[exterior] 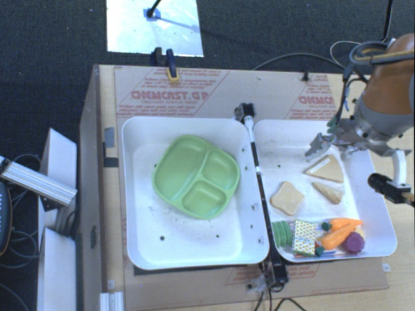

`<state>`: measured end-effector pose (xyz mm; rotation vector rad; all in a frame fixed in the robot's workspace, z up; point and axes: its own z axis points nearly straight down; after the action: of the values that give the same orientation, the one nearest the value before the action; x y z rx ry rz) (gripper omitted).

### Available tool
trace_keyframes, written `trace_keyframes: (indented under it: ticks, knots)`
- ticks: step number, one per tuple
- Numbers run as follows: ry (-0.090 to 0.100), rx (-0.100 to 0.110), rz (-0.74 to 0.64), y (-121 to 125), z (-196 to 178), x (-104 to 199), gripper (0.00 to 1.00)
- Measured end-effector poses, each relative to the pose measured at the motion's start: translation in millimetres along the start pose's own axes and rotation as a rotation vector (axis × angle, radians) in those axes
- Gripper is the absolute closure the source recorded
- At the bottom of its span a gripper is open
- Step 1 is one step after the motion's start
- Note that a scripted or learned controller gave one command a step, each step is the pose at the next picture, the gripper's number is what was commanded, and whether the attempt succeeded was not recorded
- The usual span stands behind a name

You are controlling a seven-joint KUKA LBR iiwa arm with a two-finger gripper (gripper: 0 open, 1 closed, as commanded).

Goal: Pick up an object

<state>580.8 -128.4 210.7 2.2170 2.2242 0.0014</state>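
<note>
Near the far side of the right bin (373, 193) we found a pale wedge-shaped toy (326, 169), lying flat, with the pincer (322, 146) just above its far edge. We could not tell the pincer's state. We judged the wedge light, stiff and thin, best taken across its narrow sides. Nearby lay a bread slice (287, 197); the left bin (139, 173) held a green plate (196, 175).

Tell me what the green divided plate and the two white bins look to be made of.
Green divided plate: likely moulded plastic, smooth, matte, with rounded compartment ridges. Left bin and right bin: probably thin formed plastic, with a mild sheen, rounded rims and dark scuff specks on their floors.
</note>
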Motion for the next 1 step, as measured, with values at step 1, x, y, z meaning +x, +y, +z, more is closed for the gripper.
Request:
trace_keyframes:
  ticks: [1]
  knots:
    - [-0.002, 0.0, 0.003, -72.3, -10.2, -50.3, 0.0]
